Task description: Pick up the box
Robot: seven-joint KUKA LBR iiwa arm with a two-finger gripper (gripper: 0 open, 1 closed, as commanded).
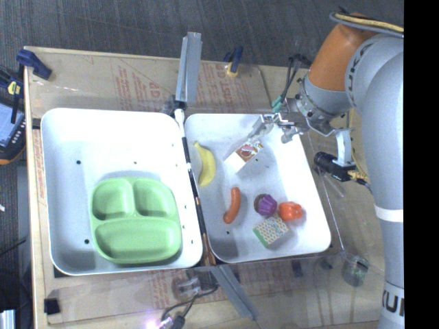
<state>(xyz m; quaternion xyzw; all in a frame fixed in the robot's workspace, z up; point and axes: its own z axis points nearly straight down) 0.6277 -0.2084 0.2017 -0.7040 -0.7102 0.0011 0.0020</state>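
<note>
Bins of shallow white plastic are seen side by side on a wooden bench, viewed from above at a slant. The left bin [58, 184] holds a green divided tray [136, 220], which lies toward its near right part. The right bin [312, 214] holds several small things. A yellow banana [204, 164] lies along its left wall, toward the far side. An orange sausage-shaped toy [233, 205] is placed just nearer than the banana, close to the middle of the bin. A purple fruit [265, 204] and a red-orange one [291, 212] sit just beside each other to the right of it, and a flat green patterned packet [271, 232] lies just nearer than those two. The box [248, 152], small and white with a dark brown face, is found in the far middle part of the right bin, tilted, with one corner raised toward the gripper. The grey arm [377, 94] with its orange band reaches in from the right, over the far right corner of that bin. The gripper [267, 125] is lowered to the far upper end of the box, and its thin metal fingers [261, 127] appear narrowly set about that end; a firm grasp cannot be confirmed at this size. Blue clamps [33, 62] are seen at the far edge of the bench.
</note>
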